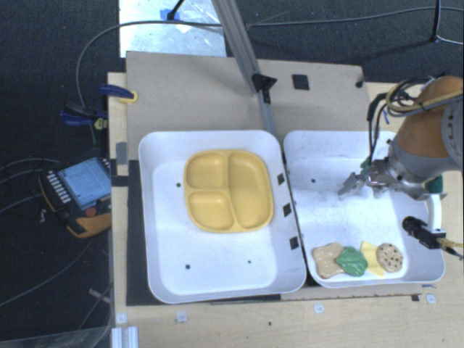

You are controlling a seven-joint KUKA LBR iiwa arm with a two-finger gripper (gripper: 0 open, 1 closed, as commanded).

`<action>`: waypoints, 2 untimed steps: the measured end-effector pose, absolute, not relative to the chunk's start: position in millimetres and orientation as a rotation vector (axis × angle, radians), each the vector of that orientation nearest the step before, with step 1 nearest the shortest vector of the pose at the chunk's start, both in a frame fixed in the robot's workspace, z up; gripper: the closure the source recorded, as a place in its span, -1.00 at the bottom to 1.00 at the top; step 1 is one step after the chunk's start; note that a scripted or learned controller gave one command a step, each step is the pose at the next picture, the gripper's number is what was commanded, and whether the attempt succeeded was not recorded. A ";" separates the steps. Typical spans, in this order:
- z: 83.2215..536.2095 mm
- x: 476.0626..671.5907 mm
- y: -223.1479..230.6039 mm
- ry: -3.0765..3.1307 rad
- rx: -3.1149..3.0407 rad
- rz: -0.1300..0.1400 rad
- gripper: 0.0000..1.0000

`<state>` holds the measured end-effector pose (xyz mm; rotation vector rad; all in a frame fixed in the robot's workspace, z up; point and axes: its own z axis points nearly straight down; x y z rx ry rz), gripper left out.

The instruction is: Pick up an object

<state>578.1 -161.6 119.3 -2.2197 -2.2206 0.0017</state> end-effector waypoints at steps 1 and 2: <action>86.1 580.2 -161.6 -2.224 -2.224 -0.004 -1.00; 99.6 582.5 -162.7 -2.230 -2.231 -0.009 1.00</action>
